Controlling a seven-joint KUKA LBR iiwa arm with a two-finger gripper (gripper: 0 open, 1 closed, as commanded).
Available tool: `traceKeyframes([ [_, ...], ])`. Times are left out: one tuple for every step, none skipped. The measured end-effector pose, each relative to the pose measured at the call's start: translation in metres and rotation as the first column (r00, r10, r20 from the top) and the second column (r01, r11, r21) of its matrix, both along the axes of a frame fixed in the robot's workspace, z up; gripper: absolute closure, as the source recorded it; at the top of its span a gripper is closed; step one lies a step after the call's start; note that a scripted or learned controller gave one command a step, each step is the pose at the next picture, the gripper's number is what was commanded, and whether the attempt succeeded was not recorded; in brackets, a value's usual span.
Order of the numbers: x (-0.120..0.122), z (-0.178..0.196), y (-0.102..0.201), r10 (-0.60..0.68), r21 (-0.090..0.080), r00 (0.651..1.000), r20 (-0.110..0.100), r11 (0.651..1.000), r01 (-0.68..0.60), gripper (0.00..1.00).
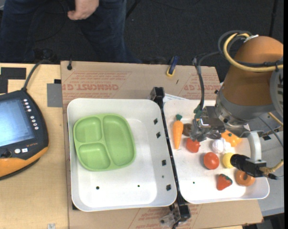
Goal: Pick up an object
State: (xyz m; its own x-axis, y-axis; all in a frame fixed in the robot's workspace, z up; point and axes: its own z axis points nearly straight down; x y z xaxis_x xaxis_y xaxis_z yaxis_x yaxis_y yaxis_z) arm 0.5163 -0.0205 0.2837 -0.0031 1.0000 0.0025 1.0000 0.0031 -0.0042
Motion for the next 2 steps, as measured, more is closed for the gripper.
traceKeyframes([
  [-0.042, 0.035, 0.042, 0.002, 0.0, 1.0, 0.003, 1.0, -0.002, 1.0],
  [-0.04, 0.07, 0.107, 0.005, -0.001, 1.0, 0.004, 1.0, -0.005, 1.0],
])
